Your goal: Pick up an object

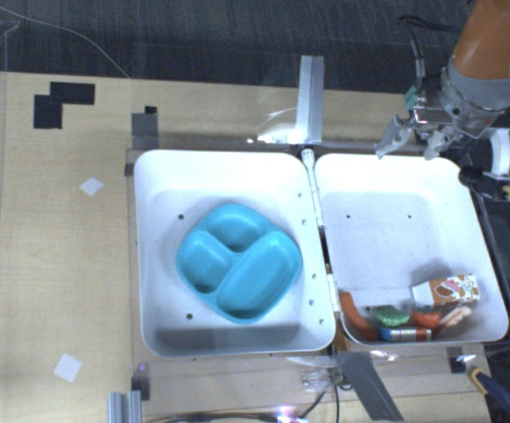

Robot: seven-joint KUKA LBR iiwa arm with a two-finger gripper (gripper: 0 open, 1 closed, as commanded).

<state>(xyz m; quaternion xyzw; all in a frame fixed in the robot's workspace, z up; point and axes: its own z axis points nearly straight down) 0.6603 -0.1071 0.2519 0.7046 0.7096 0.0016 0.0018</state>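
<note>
My gripper (410,142) hangs above the far edge of the right bin (387,236), near its back right corner, with its two fingers spread open and nothing between them. Several small objects lie in a heap at the near right corner of that bin: a colourful small box (454,290), a green piece (392,316), an orange-red curved piece (353,311) and a red marker-like item (403,332). The gripper is well apart from that heap.
The left bin (162,192) holds a blue divided plate (239,261) at its middle. A metal post (311,98) rises behind the seam between the bins. Black cables run along the bench's right side.
</note>
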